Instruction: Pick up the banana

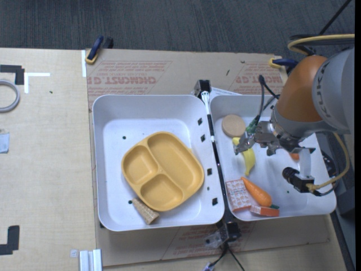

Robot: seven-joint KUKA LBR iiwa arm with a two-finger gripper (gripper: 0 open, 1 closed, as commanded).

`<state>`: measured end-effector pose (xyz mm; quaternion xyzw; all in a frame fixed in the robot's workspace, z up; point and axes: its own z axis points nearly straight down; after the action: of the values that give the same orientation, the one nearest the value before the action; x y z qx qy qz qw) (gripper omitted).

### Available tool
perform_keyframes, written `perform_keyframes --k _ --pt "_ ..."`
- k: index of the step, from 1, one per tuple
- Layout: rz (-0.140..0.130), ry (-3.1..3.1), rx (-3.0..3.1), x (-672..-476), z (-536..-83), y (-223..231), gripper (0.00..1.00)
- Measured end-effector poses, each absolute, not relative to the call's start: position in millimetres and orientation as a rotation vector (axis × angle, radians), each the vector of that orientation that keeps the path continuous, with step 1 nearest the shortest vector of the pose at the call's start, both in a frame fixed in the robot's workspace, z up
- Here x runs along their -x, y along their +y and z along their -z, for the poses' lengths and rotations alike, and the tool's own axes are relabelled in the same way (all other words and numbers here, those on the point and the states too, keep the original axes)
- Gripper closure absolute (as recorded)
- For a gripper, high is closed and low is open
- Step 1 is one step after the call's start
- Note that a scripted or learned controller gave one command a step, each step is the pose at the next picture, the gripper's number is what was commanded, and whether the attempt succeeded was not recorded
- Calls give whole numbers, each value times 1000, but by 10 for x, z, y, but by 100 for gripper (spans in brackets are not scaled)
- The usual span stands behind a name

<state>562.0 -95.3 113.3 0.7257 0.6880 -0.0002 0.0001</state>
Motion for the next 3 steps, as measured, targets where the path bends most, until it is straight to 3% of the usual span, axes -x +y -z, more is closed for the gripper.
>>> perform_keyframes --k 1,2,3 --pt "0 2158 -2282 -5626 -1230 -959 100" --pt "0 2158 -2282 -5626 -1230 -958 0" --pt "0 2454 -1959 -5849 -923 -1063 0"
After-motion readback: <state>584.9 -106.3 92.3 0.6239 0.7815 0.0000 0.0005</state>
